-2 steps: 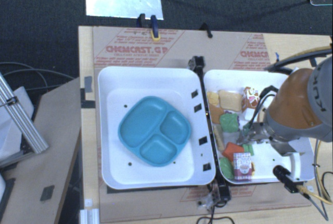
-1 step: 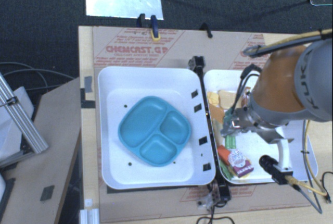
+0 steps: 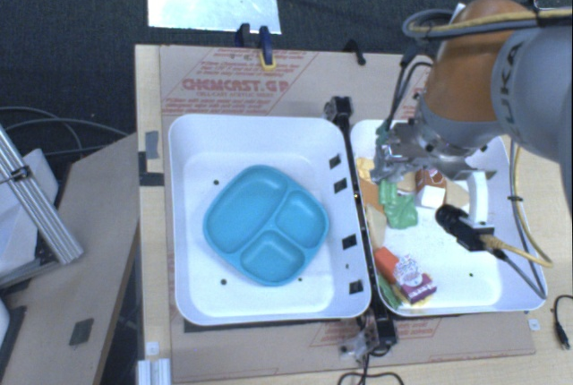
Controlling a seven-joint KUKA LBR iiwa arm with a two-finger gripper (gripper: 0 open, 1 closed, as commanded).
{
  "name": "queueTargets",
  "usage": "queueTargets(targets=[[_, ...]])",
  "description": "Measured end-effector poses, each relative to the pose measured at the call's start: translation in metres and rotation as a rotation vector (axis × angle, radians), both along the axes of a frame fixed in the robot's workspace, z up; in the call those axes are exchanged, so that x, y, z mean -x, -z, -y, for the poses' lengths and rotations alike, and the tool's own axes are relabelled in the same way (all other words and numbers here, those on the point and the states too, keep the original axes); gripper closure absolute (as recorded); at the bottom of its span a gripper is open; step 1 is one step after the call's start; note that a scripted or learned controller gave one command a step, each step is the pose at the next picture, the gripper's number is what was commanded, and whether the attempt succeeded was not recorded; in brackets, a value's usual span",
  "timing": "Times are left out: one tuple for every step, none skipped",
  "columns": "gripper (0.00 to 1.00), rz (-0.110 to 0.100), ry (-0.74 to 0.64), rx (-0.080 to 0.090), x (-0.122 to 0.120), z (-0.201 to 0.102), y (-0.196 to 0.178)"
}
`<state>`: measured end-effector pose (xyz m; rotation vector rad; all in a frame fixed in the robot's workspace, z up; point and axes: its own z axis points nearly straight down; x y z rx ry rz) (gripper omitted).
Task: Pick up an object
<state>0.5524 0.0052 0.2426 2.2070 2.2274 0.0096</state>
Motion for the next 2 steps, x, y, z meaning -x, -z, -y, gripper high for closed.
queueTargets(targets=[[1.00, -0.005, 0.019, 0.004, 0.068, 0.109, -0.067], [1.00, -0.010, 0.002, -0.001, 0.065, 0.058, -0.033]])
